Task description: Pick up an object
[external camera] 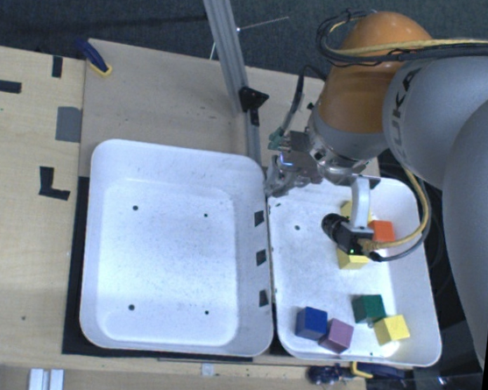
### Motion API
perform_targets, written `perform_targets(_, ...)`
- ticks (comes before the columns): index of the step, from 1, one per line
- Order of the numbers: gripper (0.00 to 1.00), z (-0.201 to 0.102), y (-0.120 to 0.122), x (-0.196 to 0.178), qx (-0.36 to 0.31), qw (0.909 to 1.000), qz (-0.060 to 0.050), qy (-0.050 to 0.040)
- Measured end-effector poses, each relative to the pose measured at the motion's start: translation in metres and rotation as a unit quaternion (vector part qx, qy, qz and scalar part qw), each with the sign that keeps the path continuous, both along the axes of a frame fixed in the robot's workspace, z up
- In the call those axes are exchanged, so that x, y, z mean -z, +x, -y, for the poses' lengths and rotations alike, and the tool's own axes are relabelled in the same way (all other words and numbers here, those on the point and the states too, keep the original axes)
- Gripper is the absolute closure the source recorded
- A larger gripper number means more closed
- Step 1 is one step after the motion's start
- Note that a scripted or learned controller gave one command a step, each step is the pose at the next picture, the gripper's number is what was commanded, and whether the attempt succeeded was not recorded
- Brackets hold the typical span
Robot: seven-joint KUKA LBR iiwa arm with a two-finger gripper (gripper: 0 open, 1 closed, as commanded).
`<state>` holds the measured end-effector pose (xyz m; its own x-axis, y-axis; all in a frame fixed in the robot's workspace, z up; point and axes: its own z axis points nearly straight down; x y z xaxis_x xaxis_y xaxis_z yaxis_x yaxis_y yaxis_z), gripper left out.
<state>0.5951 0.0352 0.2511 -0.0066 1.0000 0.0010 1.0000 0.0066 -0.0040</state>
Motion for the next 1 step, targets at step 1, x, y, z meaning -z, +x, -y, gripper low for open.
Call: perform_targets(1, 1.0, -0.0555, 0.0001, 0.019, 0.0, 1.0, 0.0, -0.0001)
